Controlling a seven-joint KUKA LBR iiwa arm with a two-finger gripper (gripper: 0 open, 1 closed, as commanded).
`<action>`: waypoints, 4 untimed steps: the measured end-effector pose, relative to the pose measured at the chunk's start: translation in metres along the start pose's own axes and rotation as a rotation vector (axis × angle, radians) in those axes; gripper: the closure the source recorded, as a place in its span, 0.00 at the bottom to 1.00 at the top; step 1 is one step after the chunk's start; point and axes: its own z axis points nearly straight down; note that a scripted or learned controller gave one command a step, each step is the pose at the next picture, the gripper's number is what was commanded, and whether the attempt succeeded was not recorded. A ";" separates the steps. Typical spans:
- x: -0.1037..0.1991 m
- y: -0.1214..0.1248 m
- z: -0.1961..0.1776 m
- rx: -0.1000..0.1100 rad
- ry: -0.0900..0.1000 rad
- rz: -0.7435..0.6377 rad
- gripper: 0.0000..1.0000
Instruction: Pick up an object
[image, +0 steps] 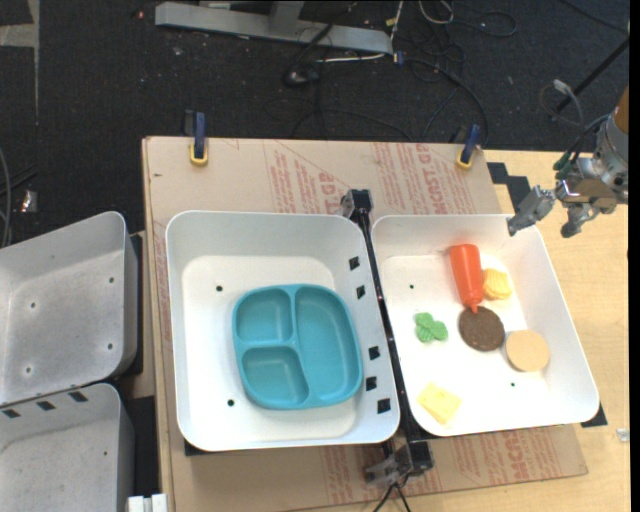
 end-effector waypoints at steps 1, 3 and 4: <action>0.002 0.000 0.043 0.004 0.001 0.001 0.00; 0.010 0.010 0.147 0.004 0.001 -0.002 0.00; 0.010 0.011 0.133 -0.002 -0.001 -0.003 1.00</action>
